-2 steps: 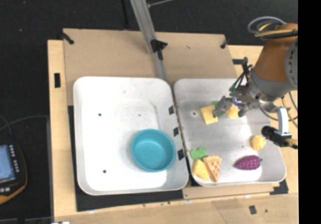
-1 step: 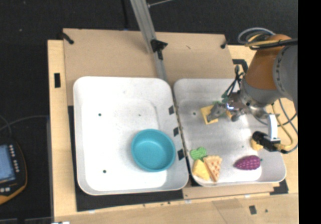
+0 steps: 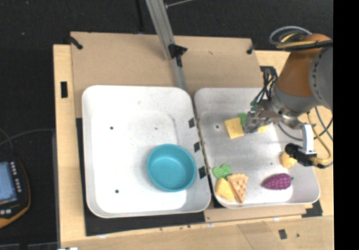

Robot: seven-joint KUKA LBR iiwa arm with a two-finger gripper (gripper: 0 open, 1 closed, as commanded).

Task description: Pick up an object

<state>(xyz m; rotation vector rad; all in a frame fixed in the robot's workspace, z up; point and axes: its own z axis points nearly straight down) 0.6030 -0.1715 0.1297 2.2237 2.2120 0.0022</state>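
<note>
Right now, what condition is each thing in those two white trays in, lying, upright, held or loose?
Round blue plastic bowl: upright, mouth up, in the left white bin.
Flat yellow square block: lying flat in the right white bin, at the gripper; a hold cannot be told.
Purple grape bunch: lying loose.
Yellow and orange wedge with a green top: lying at the front rim.

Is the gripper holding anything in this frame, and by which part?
Cannot be told. The gripper is down at the right edge of the yellow block, but a hold isn't visible.
</note>
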